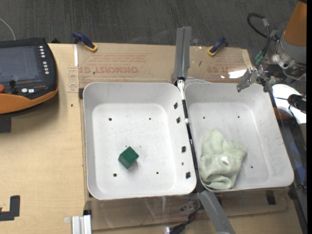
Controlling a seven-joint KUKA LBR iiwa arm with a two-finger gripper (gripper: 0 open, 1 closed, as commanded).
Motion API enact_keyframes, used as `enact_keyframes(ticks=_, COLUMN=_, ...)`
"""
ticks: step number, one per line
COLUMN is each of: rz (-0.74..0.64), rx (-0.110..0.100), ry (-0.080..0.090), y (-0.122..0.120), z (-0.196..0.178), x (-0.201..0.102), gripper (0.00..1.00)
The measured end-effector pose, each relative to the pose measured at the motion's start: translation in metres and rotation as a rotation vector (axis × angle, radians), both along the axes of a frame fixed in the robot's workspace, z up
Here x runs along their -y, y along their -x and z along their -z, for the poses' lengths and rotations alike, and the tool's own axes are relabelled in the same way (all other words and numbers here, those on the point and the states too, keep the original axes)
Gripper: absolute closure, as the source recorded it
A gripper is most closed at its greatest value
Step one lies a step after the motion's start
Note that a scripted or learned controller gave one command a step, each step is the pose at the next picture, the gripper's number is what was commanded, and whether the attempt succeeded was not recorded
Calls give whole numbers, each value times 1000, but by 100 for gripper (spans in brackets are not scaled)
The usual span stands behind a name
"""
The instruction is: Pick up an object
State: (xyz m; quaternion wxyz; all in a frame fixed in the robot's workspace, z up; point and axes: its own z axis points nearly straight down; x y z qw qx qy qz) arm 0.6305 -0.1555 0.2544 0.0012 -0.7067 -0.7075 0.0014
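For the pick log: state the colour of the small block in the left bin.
Dark green block, seen in the camera view.

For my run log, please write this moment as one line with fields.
hand: above far edge of right white bin | small green cube: left white bin | pale crumpled cloth: right bin | nothing picked yet

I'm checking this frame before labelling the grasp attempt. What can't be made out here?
- Hand, camera view: small and cluttered with cables at the right bin's far corner; open or shut cannot be told.
- Arm: cut off by the top and right edges.
- Cloth: crumpled, so anything under its folds is hidden.
- Green block in the left bin: its underside and far faces are hidden.
- Tablet: cut off by the left edge, screen unreadable.
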Motion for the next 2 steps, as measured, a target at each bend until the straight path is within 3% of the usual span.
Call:
enact_keyframes(ticks=1, rz=104, rx=-2, ry=0, y=-10, z=123, x=-61, gripper=0)
enact_keyframes(ticks=2, rz=68, rx=0, ry=1, y=34, z=64, x=-158, gripper=0)
